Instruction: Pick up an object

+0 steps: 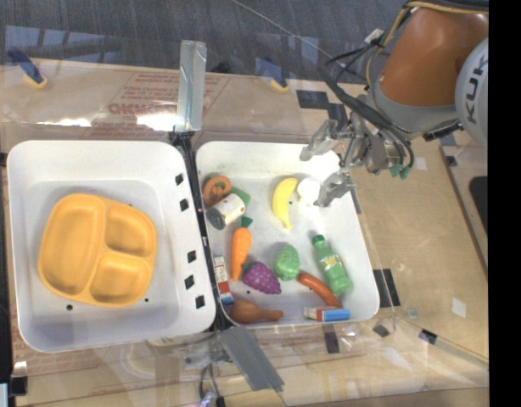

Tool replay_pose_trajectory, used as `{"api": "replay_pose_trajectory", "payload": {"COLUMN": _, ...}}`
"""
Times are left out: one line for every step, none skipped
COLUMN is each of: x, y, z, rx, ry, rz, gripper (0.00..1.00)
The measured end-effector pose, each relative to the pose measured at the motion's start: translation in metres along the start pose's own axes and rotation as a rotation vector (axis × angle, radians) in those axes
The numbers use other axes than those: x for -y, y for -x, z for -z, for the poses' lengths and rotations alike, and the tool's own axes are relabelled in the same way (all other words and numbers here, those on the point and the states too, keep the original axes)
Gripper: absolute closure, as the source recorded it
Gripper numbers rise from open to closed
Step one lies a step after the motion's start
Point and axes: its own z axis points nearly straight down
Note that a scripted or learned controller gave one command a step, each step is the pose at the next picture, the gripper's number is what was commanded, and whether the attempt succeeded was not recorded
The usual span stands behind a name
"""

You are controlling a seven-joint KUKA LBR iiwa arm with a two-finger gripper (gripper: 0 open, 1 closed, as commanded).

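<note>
From the camera view I judge the pick is in its approach step: nothing is lifted yet. The hand [326,166] hangs over the far right part of the right bin [369,257], its two fingers spread apart with nothing between them, one fingertip near the bin's far rim and the other low beside a small white object [306,189]. Just beside that lies the banana [283,202], the nearest likely target. The rest sits nearer the middle and near edge of the same bin: a carrot [240,249], purple grapes [261,277], a green vegetable [287,261], a green bottle [330,264] and a brown drumstick [255,314]. The left bin [23,193] holds a yellow divided plate [95,248].

Next I would need to centre the open fingers over one item, probably the banana, lower until they straddle it, then close. The objects lie close together, so a sloppy descent could nudge neighbours.

The arm [430,58] comes in from the right, wrist tilted down and leftward, cables trailing above the desk [413,227]
</note>
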Motion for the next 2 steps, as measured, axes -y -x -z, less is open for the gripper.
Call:
{"api": "replay_pose_trajectory", "payload": {"x": 0.001, "y": 0.039, "z": -0.144, "rx": -0.012, "ry": 0.004, "rz": -0.196, "gripper": 0.0}}
{"api": "replay_pose_trajectory", "payload": {"x": 0.026, "y": 0.037, "z": -0.175, "rx": -0.002, "ry": 0.001, "rz": -0.21, "gripper": 0.0}}
